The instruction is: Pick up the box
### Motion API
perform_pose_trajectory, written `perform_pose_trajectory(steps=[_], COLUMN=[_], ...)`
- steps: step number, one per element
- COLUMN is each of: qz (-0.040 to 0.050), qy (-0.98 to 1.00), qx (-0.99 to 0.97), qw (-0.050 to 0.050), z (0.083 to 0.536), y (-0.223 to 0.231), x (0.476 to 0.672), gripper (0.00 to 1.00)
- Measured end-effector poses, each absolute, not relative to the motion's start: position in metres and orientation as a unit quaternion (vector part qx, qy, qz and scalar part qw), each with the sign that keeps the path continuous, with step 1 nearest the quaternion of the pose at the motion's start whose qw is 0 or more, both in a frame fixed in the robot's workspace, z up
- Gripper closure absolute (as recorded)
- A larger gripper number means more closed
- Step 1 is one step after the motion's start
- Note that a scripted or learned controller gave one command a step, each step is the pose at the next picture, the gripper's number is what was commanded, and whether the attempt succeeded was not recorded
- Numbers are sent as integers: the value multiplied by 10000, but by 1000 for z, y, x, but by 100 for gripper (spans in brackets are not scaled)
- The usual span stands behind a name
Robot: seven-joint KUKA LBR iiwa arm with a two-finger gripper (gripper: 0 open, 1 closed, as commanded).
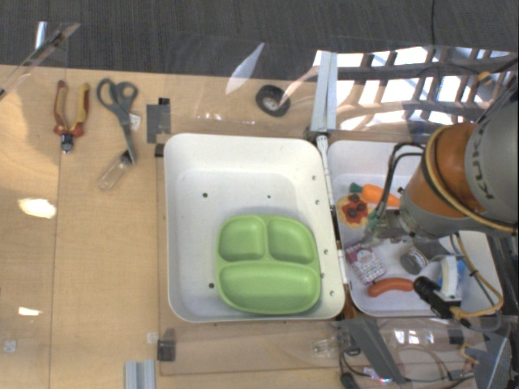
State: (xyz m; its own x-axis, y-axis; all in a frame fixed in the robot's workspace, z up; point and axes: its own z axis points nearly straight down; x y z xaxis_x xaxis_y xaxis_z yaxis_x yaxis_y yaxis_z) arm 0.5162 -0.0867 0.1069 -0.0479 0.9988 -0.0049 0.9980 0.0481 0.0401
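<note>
I've got the arm (466, 177) low over the right bin (357, 298) – reaching for the box (365, 263), I judge – jaws hidden, can't tell; next, line up above it

arm (466, 177) cut by right edge, hiding right bin (357, 294)

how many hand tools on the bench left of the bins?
2. The red-handled pliers lie near the bench's far-left edge; the grey-handled scissors lie just right of them, apart from them. Both sit outside the left bin. None seems hidden there.
</note>
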Motion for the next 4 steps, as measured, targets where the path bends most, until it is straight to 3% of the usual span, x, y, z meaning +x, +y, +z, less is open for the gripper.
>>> perform_pose_trajectory(steps=[1, 2, 3, 4], qz=[124, 106, 137, 133], qy=[7234, 7477, 7493, 7491], qx=[6901, 6638, 6619, 6622], qw=[158, 137, 162, 164], z=[107, 95, 107, 107], y=[-87, -90, -88, -89], x=[516, 498, 502, 501], gripper=[0, 0, 100, 0])
